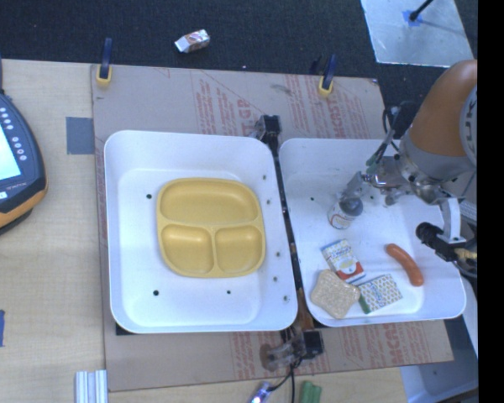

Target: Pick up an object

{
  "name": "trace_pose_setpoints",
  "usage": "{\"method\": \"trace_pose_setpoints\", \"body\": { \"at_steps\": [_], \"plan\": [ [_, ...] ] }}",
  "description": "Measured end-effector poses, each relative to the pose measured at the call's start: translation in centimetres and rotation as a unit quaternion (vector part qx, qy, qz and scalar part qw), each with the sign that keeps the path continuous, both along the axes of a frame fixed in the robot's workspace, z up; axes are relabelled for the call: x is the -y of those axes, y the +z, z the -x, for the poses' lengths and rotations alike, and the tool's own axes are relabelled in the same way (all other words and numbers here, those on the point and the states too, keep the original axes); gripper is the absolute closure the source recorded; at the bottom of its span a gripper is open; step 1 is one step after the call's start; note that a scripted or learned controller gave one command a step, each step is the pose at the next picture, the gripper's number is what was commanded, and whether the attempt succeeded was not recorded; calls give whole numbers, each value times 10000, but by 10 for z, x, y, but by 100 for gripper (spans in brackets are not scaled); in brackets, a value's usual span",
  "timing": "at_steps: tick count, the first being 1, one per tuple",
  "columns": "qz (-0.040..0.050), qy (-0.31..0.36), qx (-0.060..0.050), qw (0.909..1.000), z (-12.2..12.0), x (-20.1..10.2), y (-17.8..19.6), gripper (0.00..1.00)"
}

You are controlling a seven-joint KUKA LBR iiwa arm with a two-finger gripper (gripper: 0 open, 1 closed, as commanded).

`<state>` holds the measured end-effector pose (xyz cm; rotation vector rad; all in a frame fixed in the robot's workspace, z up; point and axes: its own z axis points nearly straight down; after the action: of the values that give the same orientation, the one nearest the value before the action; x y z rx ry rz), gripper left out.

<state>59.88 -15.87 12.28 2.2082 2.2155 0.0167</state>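
Camera view: slim orange-red sausage (403, 264), right bin (319, 162).

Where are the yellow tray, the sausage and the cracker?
Yellow tray (210, 225): camera view, on the ridge between its three compartments.
Sausage (404, 264): camera view, middle of its length.
Cracker (333, 293): camera view, centre of its top face.

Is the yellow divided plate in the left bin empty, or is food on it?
Empty: the yellow plate shows three bare compartments, with nothing lying in any.
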Motion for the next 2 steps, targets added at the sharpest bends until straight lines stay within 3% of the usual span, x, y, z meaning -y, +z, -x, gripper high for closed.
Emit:
{"method": "trace_pose_setpoints", "body": {
  "at_steps": [2],
  "plan": [
    [2,-2,6,10000,-1,-1,0,0]
  ]
}}
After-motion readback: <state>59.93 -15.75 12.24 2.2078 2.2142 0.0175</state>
